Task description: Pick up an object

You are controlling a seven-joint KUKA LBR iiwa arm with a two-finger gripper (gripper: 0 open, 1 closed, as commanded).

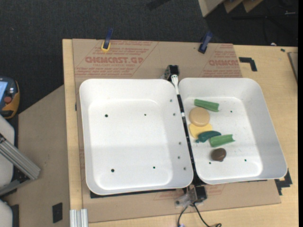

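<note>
Right shallow white plastic bin (251,126): sat on the camera view's right half, touching the left bin along its inner edge; carried all six loose pieces, gathered toward its left side.
Upper green oblong block (206,105): lay nearly level, topmost of the group, just above the tan disc.
Tan round disc (200,117): rested flat, overlapping the upper edge of the yellow piece.
Yellow flat piece (194,130): lay under the disc, close to the bin's left wall, partly covered.
Dark teal curved piece (206,136): lay across the yellow piece's lower right corner, touching the lower green block.
Lower green oblong block (222,139): lay slightly tilted, just right of the teal piece.
Brown rounded lump (218,154): sat lowest, just beneath the lower green block, apart from it by a small gap.
Left shallow white plastic bin (128,136): showed four small dark holes in its floor.
Black strip (181,109): ran along the seam between the two bins.
Brown cardboard sheet with red print (118,56): lay under both bins.
Blue clamps (108,39): gripped the sheet's far edge, one above each bin.
</note>
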